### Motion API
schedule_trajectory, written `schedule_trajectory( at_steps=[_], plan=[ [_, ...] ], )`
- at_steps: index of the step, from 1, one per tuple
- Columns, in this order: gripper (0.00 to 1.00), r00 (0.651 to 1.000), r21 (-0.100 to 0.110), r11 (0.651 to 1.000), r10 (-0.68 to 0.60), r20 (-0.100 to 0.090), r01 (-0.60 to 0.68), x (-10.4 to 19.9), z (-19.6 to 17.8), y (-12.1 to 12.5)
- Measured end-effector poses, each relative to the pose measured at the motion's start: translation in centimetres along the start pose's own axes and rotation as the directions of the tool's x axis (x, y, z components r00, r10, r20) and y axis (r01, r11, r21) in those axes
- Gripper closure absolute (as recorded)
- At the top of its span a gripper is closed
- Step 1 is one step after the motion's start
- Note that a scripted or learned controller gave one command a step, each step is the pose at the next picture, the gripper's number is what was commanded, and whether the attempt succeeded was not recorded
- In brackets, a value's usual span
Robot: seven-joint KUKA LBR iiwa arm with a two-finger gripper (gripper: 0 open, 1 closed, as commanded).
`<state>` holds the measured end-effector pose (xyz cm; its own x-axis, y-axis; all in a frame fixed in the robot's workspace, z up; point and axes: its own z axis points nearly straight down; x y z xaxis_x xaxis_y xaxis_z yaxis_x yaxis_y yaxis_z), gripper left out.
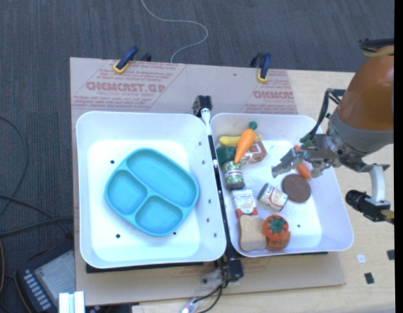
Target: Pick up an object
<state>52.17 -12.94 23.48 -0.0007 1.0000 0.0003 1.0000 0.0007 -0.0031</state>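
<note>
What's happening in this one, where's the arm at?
The arm's gripper hangs low over the right bin, above a brown disc amid toy food: a carrot, a tomato, a bread slice. Nothing is visibly between its fingers. The left bin holds a blue divided plate.

A brown board (182, 90) printed with red lettering covers the bench (358, 279), held along its far edge by a blue-and-yellow clamp (126, 59) and a second clamp (263, 67). Two shallow white bins sit side by side on it, the left bin (90, 194) touching the right bin (332, 227) along a central seam. A thin white cable (169, 18) trails across the dark carpet (45, 31) beyond.
</note>
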Motion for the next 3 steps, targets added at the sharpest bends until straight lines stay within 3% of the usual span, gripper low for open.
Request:
schedule_trajectory(
  at_steps=[1,2,3],
  plan=[
    [0.0,1.0,0.0,1.0,0.001,0.0,-0.001,-0.9,14.1,0.7],
    [1.0,1.0,0.002,1.0,0.002,0.0,-0.002,-1.0,13.2,0.7],
    [1.0,1.0,0.0,1.0,0.0,0.0,0.0,5.5,2.2,-2.4]
  ],
)
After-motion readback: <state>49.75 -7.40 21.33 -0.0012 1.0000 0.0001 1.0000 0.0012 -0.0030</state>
